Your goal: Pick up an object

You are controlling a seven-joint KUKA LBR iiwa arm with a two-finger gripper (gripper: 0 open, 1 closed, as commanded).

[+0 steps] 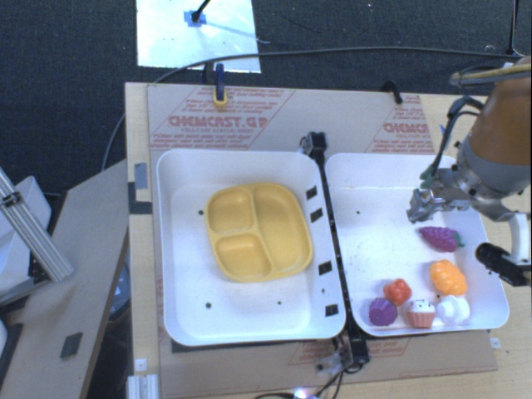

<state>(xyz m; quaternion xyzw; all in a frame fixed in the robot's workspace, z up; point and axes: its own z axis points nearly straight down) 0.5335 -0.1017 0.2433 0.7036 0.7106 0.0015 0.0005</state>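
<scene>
Toy cluster: in the right bin [366, 248], near corner, lie a purple piece [382, 312], a small red-orange piece [397, 290], a cupcake [421, 312], a white piece [454, 309] and an orange piece [448, 278].
Purple grapes: [440, 238] farther in, just beside the claw.
Gripper: [422, 205] hangs low over the right bin's middle; whether its fingers are apart or together cannot be told, and nothing shows between them.
Left bin: [179, 223] touching the right bin's left side, holds a yellow divided plate [258, 231].
Writing: "CHEMCAST GP" in red on the board [249, 115] behind both bins.
Surroundings: dark carpet [66, 73] beyond, with a white sheet [195, 22].
</scene>
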